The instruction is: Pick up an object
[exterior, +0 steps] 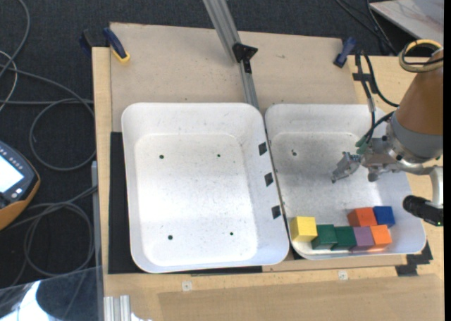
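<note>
Down at the front edge of the right bin (331,119) sits a tight little cluster of blocks, all chunky cubes with a matte look: a yellow block (304,227) on the left end, two green blocks (335,236) next to it, a purple block (363,236), two orange blocks (371,226) and a blue block (384,215) toward the back right. They're packed touching each other along the bin's near wall.

Both bins are shallow white plastic trays with rounded corners and a speckled, scuffed floor. The left bin (190,112) has four small dark dots on its floor. They rest on a tan fibreboard-looking bench (176,59) with blue clamps (116,43) at the back corners, and a grey metal bar (222,13) runs down at a slant to where the bins meet.

The gripper (343,170) hangs over the middle of the right bin, well apart from the blocks, metallic grey under the arm's orange band (423,105). Honestly can't tell how far the fingers are spread, it's too small and blurry. Nothing visibly in them.
</note>
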Motion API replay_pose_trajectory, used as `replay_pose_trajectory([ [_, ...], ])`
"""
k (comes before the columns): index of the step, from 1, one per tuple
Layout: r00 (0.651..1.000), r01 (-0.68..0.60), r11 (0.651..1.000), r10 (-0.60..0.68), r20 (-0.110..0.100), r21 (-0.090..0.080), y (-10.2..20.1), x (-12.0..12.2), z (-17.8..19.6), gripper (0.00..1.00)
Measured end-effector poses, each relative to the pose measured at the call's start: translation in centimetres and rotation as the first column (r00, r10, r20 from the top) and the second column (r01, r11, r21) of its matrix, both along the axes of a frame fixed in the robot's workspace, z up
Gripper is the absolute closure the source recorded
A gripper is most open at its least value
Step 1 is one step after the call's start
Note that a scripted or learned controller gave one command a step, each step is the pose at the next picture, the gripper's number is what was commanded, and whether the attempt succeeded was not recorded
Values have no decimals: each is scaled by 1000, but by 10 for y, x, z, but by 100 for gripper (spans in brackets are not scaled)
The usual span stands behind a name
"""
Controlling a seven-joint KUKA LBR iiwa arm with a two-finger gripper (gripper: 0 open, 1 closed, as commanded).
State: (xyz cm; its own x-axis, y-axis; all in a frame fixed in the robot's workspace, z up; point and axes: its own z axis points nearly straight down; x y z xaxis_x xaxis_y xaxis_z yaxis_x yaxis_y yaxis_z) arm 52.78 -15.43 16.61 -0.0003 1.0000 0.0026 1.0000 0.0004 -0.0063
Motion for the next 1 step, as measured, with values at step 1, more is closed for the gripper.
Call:
replay_pose_trajectory([
  [1,1000,0,1000,0,-1,1,8,-9,-52,0],
])
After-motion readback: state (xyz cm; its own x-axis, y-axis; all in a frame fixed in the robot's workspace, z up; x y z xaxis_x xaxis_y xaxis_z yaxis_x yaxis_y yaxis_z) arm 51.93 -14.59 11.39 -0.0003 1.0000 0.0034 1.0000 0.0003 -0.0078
